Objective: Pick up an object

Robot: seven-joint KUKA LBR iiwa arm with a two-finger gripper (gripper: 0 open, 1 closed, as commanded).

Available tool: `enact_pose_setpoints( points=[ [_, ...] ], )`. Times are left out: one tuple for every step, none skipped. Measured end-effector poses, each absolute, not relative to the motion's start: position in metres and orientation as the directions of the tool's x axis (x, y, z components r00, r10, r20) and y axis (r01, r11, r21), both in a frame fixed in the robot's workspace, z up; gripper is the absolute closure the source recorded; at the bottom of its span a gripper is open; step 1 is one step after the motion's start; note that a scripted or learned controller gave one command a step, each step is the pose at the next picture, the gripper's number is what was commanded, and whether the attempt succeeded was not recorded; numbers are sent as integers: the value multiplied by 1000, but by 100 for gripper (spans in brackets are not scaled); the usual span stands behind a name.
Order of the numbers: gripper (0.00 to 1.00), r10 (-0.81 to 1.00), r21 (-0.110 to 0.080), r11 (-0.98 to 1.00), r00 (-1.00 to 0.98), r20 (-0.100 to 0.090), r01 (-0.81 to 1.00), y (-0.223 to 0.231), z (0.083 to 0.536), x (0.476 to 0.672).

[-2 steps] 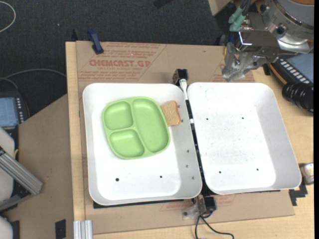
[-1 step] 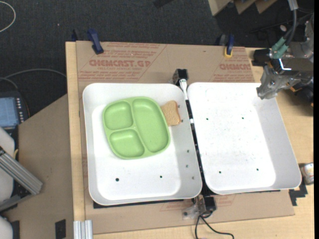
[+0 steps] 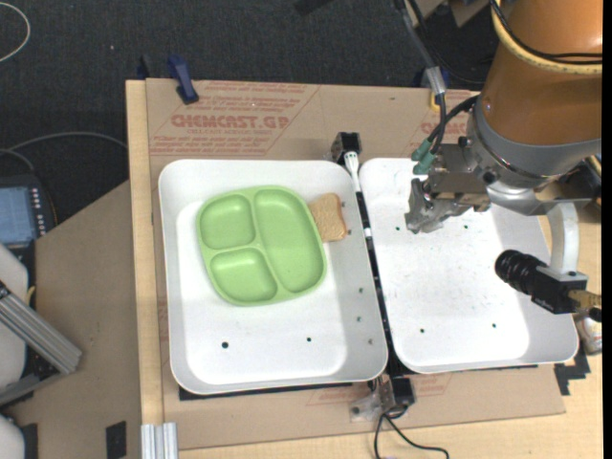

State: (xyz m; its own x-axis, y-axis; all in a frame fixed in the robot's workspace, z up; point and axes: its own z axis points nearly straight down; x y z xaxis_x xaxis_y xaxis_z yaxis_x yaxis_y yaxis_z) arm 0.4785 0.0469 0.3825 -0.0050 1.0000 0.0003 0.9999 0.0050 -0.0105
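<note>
Green plastic, smooth and matt: one divided plate (image 3: 261, 245), a rounded rectangle with three moulded compartments, lying flat in the left bin (image 3: 191, 342), slightly turned. Tan, rough-faced item: one small slab (image 3: 330, 217), roughly rectangular with softened corners, resembling a cracker or a slice of toast, resting against the plate's upper right rim and just beside the bin's right wall. White moulded plastic: two shallow bins with rounded corners and raised rims, set side by side, edges touching along the middle; the right bin (image 3: 459, 333) has a lightly speckled floor marked with a few small dark dots. Brown board: flat sheet (image 3: 229, 113) printed with faint red lettering, covering the desk beneath both bins, a blue clip (image 3: 182, 77) at its upper left corner. Black cylindrical fitting (image 3: 532, 277) on a white bracket, standing over the right bin's right side. Arm (image 3: 545, 75): grey casing with a broad glossy orange band, entering from the upper right and angled down toward the upper left part of the right bin, cables trailing along the wrist. Claw (image 3: 423, 220): grey metal, pointing downward over the right bin's floor, near the dividing edge, well apart from plate and slab; whether it is released or clenched cannot be told, and nothing is seen in it.
</note>
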Motion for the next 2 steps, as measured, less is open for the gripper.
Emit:
enact_pose_setpoints(
  points=[
    [100,1000,8,3,-3,2,1000,65,446,480],
    [100,1000,4,1,-1,1,1000,75,454,480]
  ],
)
